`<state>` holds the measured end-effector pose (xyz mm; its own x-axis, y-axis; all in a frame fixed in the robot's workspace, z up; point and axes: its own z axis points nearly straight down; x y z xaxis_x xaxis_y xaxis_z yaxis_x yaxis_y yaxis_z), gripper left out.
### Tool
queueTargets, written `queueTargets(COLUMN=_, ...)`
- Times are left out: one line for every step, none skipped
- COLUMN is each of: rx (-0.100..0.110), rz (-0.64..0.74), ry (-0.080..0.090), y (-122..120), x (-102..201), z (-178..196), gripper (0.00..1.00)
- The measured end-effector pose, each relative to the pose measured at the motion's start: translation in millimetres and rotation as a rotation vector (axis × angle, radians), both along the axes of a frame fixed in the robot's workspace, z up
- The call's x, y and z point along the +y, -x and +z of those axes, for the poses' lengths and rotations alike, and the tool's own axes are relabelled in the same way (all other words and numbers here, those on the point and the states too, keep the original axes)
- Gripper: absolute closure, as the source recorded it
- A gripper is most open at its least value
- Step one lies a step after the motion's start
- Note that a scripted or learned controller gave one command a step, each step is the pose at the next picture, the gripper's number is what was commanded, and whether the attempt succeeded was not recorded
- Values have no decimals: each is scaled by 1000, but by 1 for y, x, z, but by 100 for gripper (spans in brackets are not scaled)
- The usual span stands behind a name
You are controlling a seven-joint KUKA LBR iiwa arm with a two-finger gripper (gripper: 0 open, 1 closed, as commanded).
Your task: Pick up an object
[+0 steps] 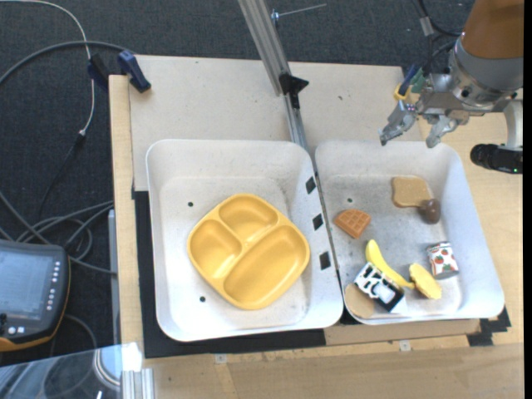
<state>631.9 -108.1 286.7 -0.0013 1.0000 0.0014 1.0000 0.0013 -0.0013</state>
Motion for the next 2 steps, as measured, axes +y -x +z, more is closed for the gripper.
queueTargets(rx=-3, rz=-5, ry=2, y=33, x=-33, z=31, gripper=0)
queueTargets(rx=-4, rz=-4, ry=4, y=-15, x=-65, z=14, gripper=0)
